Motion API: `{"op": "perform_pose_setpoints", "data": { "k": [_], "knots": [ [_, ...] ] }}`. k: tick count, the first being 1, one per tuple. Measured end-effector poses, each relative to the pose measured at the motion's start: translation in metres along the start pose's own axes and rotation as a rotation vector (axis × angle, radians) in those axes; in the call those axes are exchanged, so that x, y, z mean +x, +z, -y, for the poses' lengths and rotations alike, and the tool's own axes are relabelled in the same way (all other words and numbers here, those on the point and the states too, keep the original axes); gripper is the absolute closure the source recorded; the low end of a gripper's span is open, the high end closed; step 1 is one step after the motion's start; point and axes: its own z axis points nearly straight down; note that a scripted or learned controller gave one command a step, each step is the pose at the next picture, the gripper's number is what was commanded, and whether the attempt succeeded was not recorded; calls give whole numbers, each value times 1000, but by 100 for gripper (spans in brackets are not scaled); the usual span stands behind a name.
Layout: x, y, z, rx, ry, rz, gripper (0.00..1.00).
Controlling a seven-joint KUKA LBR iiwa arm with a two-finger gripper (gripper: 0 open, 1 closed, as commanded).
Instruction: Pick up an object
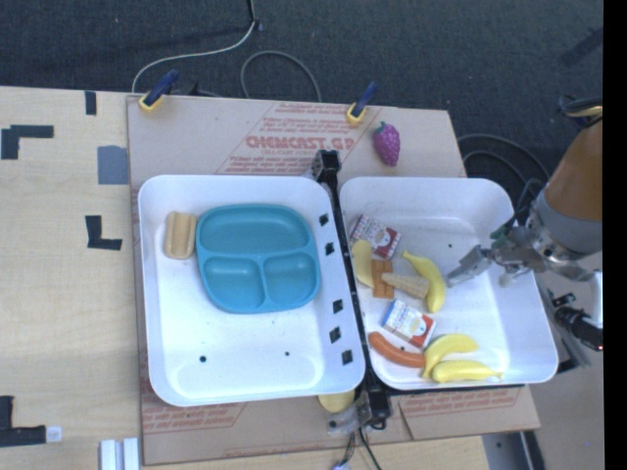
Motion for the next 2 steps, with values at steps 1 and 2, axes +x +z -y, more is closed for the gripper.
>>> {"op": "perform_pose_setpoints", "data": {
  "k": [1,2],
  "knots": [
    [60,76,-38,-14,-8,3,0],
    [34,-28,-88,-25,-7,9,0]
  ]
}}
